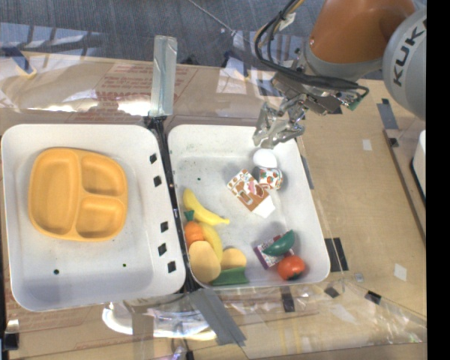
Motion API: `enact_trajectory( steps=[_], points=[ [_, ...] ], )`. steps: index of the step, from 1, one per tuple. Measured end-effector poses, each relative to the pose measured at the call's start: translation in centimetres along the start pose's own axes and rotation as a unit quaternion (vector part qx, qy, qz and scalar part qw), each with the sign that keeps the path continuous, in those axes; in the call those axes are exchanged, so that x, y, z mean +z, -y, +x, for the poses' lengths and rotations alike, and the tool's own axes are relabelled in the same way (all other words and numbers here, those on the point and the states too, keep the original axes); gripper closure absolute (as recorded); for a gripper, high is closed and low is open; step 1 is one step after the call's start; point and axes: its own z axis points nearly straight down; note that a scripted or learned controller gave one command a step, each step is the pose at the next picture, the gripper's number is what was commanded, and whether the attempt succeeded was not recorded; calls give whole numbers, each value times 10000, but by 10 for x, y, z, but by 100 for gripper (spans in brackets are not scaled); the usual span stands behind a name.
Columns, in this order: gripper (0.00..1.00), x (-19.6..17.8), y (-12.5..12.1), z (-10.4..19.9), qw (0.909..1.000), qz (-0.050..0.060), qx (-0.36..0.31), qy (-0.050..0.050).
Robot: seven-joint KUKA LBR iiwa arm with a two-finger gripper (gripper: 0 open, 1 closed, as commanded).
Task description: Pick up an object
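The hand (276, 131) hangs over the right bin's (311, 201) far edge, just above a white egg (265, 158). Beside the egg lies a patterned carton (249, 190). A yellow divided plate (77, 193) sits in the left bin (15, 261).

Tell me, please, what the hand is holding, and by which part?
Nothing: the hand hangs above the right bin, with no object between its fingers.

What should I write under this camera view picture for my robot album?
Robot pincer hovers over the right bin of toy food; yellow tray sits left.
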Motion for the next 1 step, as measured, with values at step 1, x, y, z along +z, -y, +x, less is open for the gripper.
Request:
enact_trajectory(
  steps=[1],
  points=[
    [100,50,-33,89,9944,-12,-1055,-4]
  ],
)
